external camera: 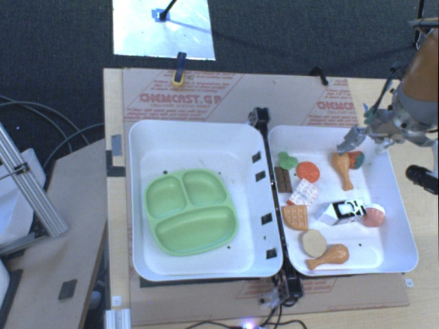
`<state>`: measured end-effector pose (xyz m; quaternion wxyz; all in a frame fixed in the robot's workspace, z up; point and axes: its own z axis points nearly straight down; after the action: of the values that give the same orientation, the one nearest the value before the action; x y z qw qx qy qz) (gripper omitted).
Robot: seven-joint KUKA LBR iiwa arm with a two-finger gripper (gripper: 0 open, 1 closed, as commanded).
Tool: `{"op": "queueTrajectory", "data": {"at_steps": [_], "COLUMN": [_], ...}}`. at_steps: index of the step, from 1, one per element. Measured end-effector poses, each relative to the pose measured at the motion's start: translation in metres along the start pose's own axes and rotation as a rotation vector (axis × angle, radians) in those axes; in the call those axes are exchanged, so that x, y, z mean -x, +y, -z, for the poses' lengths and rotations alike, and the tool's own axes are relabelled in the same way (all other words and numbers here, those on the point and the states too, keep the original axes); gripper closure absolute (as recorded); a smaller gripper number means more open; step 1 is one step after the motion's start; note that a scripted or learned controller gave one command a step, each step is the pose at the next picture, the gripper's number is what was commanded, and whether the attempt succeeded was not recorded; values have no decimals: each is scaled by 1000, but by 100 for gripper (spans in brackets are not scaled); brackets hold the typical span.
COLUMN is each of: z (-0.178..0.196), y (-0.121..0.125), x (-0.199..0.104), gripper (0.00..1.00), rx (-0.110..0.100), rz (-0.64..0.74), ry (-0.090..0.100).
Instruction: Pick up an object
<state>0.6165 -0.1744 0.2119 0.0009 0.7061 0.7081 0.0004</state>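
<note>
Nearest you, at the front of the right bin [401,252], a tan drumstick [329,256] lies with its long axis running left to right, a beige disc [313,242] touching its left end. Behind them sit a waffle [295,216], a white-and-red packet [304,192], a black-and-white carton [343,211] and a pink piece [374,216]. Further back you see a brown bar [282,179], a green piece [287,160] and a red tomato [308,171].

Your arm [418,91] reaches in from the right, and its claw [351,141] hangs over the bin's back right corner. At this distance you cannot tell whether its fingers stand apart or together, and nothing shows between them.

Just below the claw lies a second drumstick [341,168], orange, its long axis running from the back of the bin toward the front, thick end nearest the claw. A small red piece [355,159] touches it on the right. This drumstick looks the likeliest pick: it lies almost straight under the claw, so the move turns on a short drop with the fingers set across that back-to-front axis. The red piece beside it may get caught in the closing.

Left bin [137,184] holds a green tray [192,211] with three compartments, well apart from the claw. Both bins rest on the surface [206,91].
</note>
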Motion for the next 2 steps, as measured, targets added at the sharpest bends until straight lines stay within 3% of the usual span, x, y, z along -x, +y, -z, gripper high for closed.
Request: {"op": "queueTrajectory", "data": {"at_steps": [1,2], "z": [-33,-102], "y": [-76,-112], "x": [-11,-22], "gripper": [0,0], "rx": [-8,19], "rz": [-4,4], "ry": [3,-5]}}
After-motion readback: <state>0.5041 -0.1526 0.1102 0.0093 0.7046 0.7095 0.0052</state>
